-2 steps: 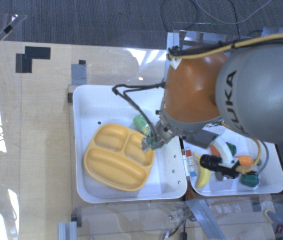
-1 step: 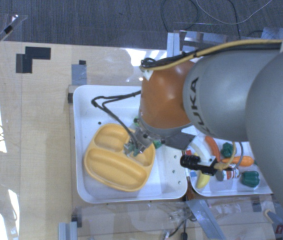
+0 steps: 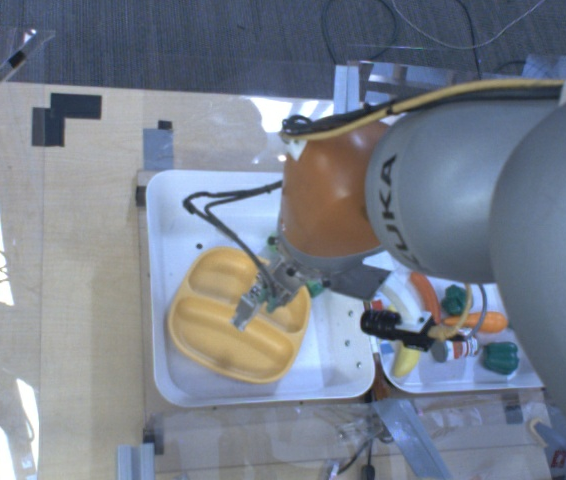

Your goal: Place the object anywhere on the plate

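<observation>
Well, look at the left bin (image 3: pixel 178 218) and you see the yellow plate (image 3: pixel 213 318) lying in its 7 o'clock part. The plate has three dips in it. The gripper (image 3: pixel 253 306) hangs over the plate's 3 o'clock side, low and close to it. You cannot tell if the gripper is wide or narrow, as it is small and blurry from up here. A small green bit (image 3: pixel 288 296) shows right by the gripper, at the plate's 2 o'clock rim. You cannot tell what it is, if the gripper holds it, or if it rests on the plate. The big grey arm (image 3: pixel 463 198) reaches in from 3 o'clock and hides much of the right bin (image 3: pixel 468 380). In that bin, at 3 o'clock from the plate, some toys lie close together: an orange carrot (image 3: pixel 485 320), a green pepper (image 3: pixel 501 358) and a yellow toy (image 3: pixel 405 361). Both bins sit on the pale wood bench (image 3: pixel 63 288).
</observation>
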`<state>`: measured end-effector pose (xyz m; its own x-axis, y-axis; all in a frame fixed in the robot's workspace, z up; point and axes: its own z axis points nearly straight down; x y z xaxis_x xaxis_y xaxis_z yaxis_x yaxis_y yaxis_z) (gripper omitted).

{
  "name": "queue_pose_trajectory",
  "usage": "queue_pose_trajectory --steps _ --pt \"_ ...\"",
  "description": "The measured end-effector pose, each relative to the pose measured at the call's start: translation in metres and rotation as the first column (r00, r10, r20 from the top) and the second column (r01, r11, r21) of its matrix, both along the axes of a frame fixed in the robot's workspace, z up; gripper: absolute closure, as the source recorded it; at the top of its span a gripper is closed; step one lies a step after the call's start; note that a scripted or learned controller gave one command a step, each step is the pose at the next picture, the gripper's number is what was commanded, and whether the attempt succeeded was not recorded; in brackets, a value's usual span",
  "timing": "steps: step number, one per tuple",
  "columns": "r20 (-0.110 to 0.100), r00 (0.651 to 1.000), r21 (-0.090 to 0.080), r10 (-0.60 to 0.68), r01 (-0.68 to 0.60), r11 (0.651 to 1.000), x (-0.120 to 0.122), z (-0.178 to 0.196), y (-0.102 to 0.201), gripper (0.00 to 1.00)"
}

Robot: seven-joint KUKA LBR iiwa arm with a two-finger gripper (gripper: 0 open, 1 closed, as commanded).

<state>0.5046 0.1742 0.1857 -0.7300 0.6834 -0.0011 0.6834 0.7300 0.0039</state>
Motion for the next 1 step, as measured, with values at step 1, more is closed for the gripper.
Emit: queue_pose_trajectory --steps 1 --pt "0.004 0.999 0.001 0.035 -0.035 0.999 -0.0167 0.0923 0.0267 0.0"
